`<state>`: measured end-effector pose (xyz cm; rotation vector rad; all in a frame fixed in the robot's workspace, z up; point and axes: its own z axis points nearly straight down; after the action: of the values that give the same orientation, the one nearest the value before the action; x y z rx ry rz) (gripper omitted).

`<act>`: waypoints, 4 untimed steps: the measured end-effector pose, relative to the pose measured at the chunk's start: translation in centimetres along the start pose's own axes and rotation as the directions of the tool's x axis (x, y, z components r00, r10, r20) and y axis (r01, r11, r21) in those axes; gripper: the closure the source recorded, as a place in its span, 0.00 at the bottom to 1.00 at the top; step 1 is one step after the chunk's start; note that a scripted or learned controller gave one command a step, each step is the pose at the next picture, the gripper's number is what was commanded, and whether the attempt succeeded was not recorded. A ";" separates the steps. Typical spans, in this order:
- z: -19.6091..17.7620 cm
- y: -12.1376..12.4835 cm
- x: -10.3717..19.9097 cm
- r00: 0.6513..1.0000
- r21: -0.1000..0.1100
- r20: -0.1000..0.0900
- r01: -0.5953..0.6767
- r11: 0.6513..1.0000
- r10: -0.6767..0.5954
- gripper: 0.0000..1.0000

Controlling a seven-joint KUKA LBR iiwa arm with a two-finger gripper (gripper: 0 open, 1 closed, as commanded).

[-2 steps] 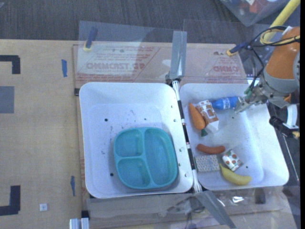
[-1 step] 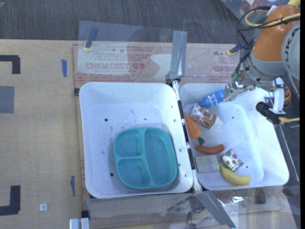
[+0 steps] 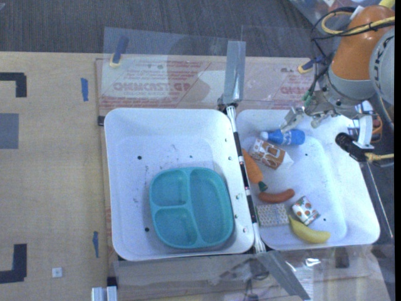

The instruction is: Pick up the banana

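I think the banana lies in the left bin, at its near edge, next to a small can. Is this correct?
Not quite. The camera view shows the banana in the right bin, not the left one. The rest holds: it lies at the near edge, next to the small can. The left bin holds a teal tray.

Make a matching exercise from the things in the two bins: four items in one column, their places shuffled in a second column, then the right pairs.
Items:
1. banana
2. teal divided plate
3. blue bottle
4. carrot

Places:
A. left bin
B. right bin, front edge
C. right bin, along the left wall
D. right bin, back, just below the tool

Pairs: 1-B, 2-A, 3-D, 4-C
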<state>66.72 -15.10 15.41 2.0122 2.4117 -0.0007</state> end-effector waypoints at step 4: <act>6.9 -1.3 -5.2 0.999 0.025 -0.014 0.039 0.999 -0.039 0.00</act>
<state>66.33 -20.43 8.47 1.9814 2.4708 -0.0185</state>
